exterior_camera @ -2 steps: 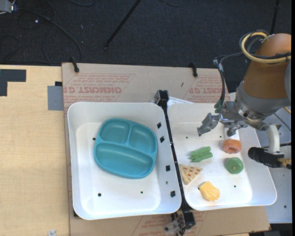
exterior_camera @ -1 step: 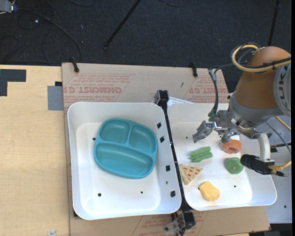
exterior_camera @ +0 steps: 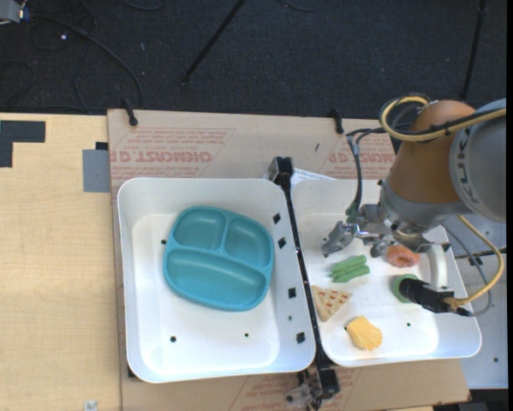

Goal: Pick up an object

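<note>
The gripper (exterior_camera: 352,240) hangs with fingers spread and nothing between them; the green bean pod (exterior_camera: 349,270) lies just below, long axis left-right.

Bright light from above makes my two shallow white plastic bins (exterior_camera: 145,229) glow; everything looks slightly fuzzy.

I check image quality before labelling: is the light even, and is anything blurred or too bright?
Camera view: even light, soft shadows; the left bin looks bright white, near washed out; the teal plate is sharp; the gripper looks slightly soft.
</note>
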`<action>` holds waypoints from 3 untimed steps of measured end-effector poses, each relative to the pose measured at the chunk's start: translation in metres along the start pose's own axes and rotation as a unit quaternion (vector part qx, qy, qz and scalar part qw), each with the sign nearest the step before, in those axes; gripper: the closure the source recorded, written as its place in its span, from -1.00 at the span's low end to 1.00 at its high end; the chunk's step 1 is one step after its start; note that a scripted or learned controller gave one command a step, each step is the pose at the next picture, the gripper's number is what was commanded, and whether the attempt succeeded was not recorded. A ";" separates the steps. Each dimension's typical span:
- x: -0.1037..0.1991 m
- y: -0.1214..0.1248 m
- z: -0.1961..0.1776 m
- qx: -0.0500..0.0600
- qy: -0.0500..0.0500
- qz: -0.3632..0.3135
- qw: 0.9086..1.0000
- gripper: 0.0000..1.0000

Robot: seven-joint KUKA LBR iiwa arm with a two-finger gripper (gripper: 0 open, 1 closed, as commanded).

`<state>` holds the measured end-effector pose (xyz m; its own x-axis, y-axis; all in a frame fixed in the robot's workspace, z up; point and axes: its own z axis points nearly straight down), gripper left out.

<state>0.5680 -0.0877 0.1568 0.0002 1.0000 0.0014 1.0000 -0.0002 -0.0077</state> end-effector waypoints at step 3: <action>-0.011 -0.005 -0.026 -0.005 -0.001 0.002 1.000 1.00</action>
<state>0.5636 -0.0986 0.1829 0.0035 1.0000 -0.0004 1.0000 -0.0035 0.0020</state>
